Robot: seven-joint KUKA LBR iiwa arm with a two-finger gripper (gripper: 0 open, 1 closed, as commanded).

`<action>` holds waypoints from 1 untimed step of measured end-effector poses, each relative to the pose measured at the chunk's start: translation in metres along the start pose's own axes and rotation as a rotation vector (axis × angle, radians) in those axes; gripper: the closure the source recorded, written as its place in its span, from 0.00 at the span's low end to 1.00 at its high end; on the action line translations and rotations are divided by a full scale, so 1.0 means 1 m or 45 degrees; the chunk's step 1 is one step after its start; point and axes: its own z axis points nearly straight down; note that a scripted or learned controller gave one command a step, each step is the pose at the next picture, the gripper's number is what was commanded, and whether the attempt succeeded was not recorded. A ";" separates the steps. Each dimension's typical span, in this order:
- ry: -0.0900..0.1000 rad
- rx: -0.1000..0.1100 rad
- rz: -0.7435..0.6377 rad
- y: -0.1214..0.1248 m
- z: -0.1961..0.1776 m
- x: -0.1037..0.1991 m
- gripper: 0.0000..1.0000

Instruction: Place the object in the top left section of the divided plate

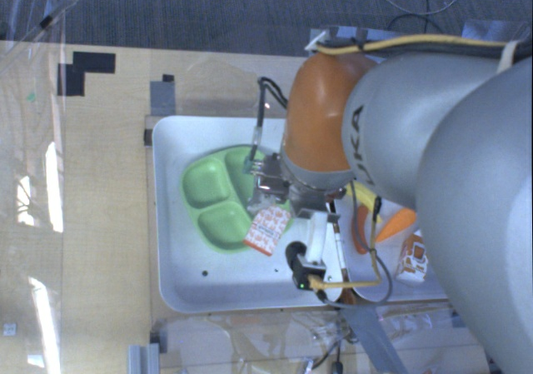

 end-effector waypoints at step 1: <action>0.000 -0.001 -0.194 0.026 0.004 0.031 1.00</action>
